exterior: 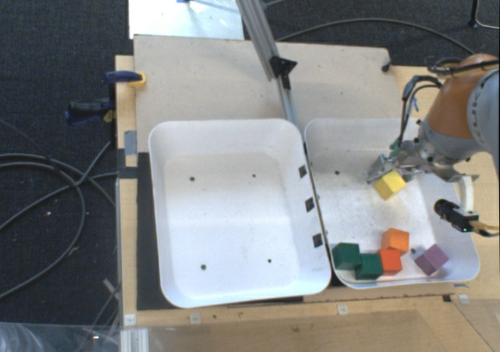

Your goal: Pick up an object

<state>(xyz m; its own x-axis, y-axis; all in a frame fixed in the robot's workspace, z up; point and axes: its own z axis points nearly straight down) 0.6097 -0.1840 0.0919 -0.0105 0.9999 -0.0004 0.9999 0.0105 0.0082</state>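
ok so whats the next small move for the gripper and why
Probably a short straight lift. The yellow block sits right at the gripper, seemingly between its fingers, above the right bin floor. Raising it would confirm the grasp, well apart from the orange, green and purple blocks.

Pale bench (234,77) bearing two white bins: left bin (168,140), right bin (344,130).

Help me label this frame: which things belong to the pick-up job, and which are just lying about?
Job:
gripper
yellow block, at the gripper's tip
orange blocks
green blocks
purple block
right bin, which holds the blocks

Lying about:
left bin
blue clamp
metal pole
floor cables
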